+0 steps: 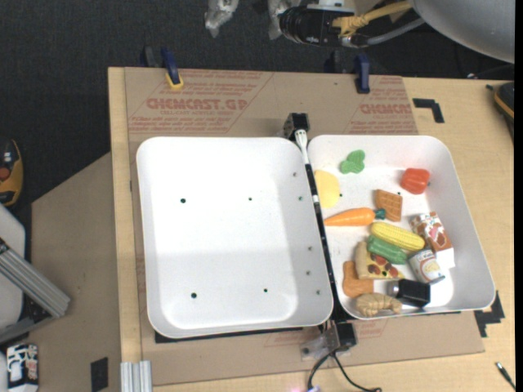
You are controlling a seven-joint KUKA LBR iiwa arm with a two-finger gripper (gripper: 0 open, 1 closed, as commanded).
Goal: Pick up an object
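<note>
Tool (245, 11): we find it at the top centre of the frame, above the far edge of the table and well apart from both bins; nothing sits between its fingers, and we cannot tell whether they are spread or closed.
Arm (474, 11): grey bulk in the upper right corner.
Table (122, 137): brown board with red lettering along its far side, two blue clamps on that edge.
Left bin (221, 235): white, in the centre left of the frame; we count four small dark dots on its floor.
Right bin (458, 243): white, right of centre, touching the left bin along a shared edge.
Right bin, upper part: green piece (353, 162), red pepper (415, 180), yellow piece (327, 189) against the left wall.
Right bin, middle: carrot (350, 216), waffle-like square (389, 205), corn cob (396, 236).
Right bin, lower part: pizza slice (372, 265), small can (426, 265), black piece (413, 291), tan piece (376, 305); these lie crowded, many touching.
</note>
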